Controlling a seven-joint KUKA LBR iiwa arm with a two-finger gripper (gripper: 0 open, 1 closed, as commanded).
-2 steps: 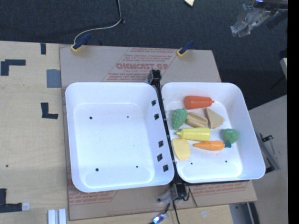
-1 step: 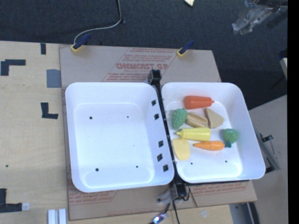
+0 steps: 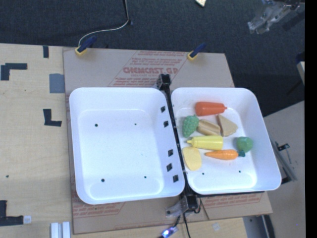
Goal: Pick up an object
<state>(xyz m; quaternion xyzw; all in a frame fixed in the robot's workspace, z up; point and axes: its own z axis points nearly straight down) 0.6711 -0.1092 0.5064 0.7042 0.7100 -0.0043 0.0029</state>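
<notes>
The tool (image 3: 267, 15) is hanging blurred well beyond the far right corner of the right bin (image 3: 262, 133), above the dark floor, and whether it is wide or narrow cannot be told. All the toys are lying in the right bin: a red pepper (image 3: 210, 108) at the far side, a green broccoli (image 3: 190, 125) beside the divider, a yellow corn (image 3: 205, 143) in the middle, an orange carrot (image 3: 222, 154) just nearer. The pepper is sitting a little apart, so descending straight over it looks safest. The crowded middle pieces are touching, risking a slip. The arm is mostly cut off.
</notes>
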